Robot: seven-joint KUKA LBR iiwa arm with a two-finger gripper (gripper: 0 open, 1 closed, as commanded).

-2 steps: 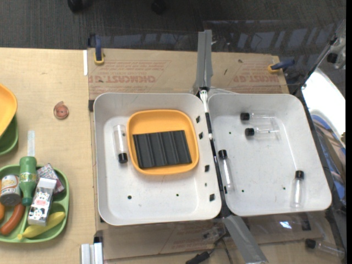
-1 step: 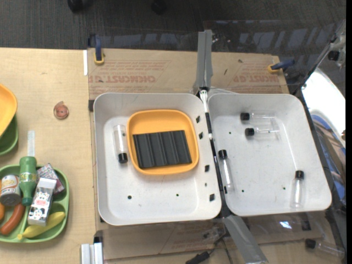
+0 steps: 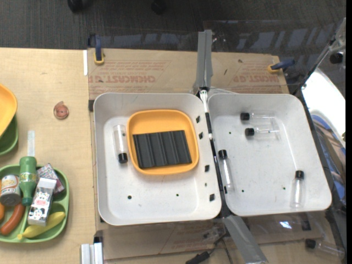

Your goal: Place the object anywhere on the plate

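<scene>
Plainly, the desk [image 3: 44, 81] carried two shallow white bins side by side: the left bin [image 3: 110, 202] and the right bin [image 3: 264, 191]. In the left bin sat the orange plate [image 3: 162, 119] with a dark ribbed insert [image 3: 163, 149] on it, and just beside the plate's left edge lay a clear vial with a black cap [image 3: 119, 143], on the bin floor and not on the plate. The right bin held more such vials — a pair near its top [image 3: 254, 124], one at the lower right [image 3: 297, 188], and one along the divider [image 3: 224, 169]. Off to the far left stood a green tray of toy food [image 3: 33, 224]. Of the pincer I could not tell whether it was spread or pressed together. The likely trouble: these vials are small, smooth and round, so a grip could slip or roll one away, and the one hugging the plate rim leaves little room for a finger on that side.
</scene>
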